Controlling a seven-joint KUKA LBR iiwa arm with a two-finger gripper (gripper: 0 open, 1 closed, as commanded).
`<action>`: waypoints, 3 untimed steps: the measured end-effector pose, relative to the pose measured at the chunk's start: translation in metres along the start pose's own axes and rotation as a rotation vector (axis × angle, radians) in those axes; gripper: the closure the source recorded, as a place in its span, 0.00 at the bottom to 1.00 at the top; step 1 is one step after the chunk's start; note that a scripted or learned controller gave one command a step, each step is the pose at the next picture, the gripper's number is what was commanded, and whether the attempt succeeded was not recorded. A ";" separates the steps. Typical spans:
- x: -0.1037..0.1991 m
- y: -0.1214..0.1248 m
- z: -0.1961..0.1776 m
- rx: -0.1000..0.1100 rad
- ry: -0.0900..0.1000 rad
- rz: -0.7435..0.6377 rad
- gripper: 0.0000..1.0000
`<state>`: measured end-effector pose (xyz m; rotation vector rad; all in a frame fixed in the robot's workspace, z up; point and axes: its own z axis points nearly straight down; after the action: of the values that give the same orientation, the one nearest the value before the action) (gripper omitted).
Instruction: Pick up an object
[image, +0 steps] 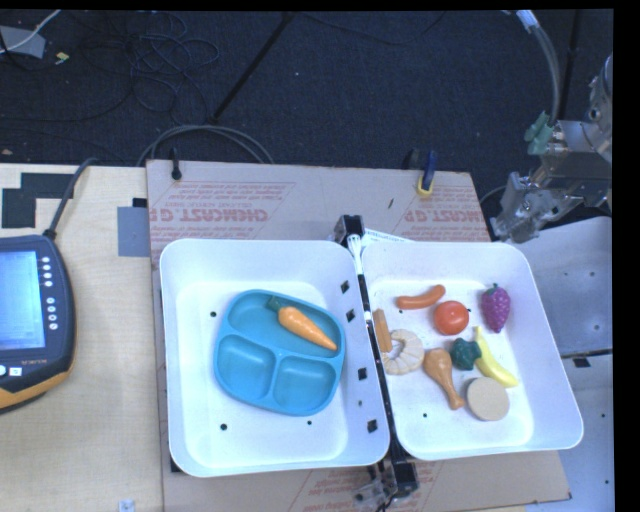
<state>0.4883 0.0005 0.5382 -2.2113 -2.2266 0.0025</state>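
**Claw parked off the bins, nothing yet taken**

The claw (520, 205) is seen at the upper right, outside the far corner of the right bin (560, 420), well apart from every object. Whether it is open or shut cannot be told, as that part is dim and partly cut off; nothing is seen held in it.

The candidates for picking are gathered in the right bin: a sausage (420, 297), a tomato (451, 317), a bunch of grapes (495, 306), a banana (495, 362), a piece of broccoli (464, 353), a drumstick (441, 373), a shrimp (405, 352) and a round tan slice (487, 400). In the left bin (185, 420) a carrot (306, 327) is laid across the upper compartment of a blue divided plate (275, 355).

The pick is judged not yet begun. The main risk lies in the crowding: broccoli, banana, drumstick and tan slice touch or nearly touch, so a descent there could catch two things or push one aside. The tomato is round and likely to roll out of a closing grip. A thin brown stick (381, 329) lies just beside the divider between the bins, where the wall could be struck. The carrot could slide on the smooth plate, or the plate itself be nudged.
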 end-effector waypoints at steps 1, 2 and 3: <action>-0.001 0.003 -0.009 0.003 -0.002 0.000 1.00; -0.001 0.003 -0.018 0.007 -0.003 -0.006 1.00; 0.000 0.004 -0.027 0.011 -0.003 -0.011 1.00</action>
<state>0.4922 0.0007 0.5654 -2.1948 -2.2345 0.0175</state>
